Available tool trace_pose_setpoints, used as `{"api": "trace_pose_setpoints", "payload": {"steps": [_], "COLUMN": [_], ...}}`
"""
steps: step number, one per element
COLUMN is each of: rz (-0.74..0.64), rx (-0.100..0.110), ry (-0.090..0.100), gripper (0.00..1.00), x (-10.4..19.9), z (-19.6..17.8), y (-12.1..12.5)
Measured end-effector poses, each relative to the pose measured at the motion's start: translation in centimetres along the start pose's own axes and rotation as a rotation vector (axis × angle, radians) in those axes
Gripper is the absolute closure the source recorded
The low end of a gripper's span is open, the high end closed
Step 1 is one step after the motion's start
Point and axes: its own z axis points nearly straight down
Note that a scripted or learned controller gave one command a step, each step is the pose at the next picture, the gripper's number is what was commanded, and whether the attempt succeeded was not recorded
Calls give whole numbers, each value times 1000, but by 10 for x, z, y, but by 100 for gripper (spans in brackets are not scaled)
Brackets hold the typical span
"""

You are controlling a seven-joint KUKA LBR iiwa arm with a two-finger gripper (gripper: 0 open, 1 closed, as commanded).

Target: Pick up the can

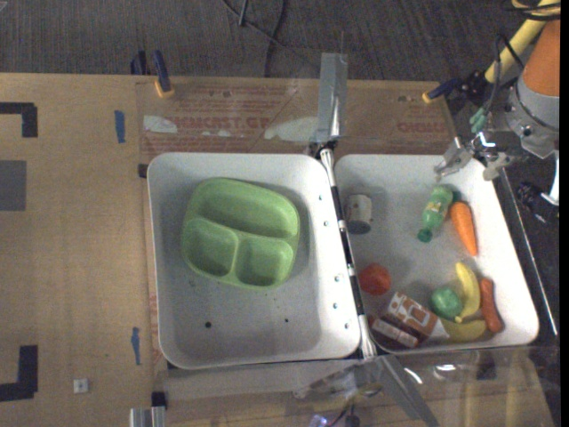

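We see two white bins side by side on the brown worktop. The left bin holds a green plate with three parts.

The can lies on its side in the right bin, close to the wall between the two bins. Nothing is touching it. Near it we see a red tomato and a little brown box. On the far side of this bin are a green bottle, an orange carrot, a yellow banana and a green round fruit.

The arm comes in at the top right corner. Its jaws hang over the back right corner of the right bin, just above the green bottle and well apart from the can. We see two thin metal tips spread a little apart with nothing between them. They hold nothing.
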Motion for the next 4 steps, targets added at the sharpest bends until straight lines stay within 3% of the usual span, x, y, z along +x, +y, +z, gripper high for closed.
{"api": "trace_pose_setpoints", "payload": {"steps": [1, 2, 3, 4], "rz": [186, 120, 518, 517], "rx": [-2, -2, -1, 9], "ry": [0, 5, -1, -5], "gripper": [0, 0, 0, 100], "x": [42, -8, 40, 40], "z": [154, 160, 149, 142], "y": [-32, 11, 46, 45]}}
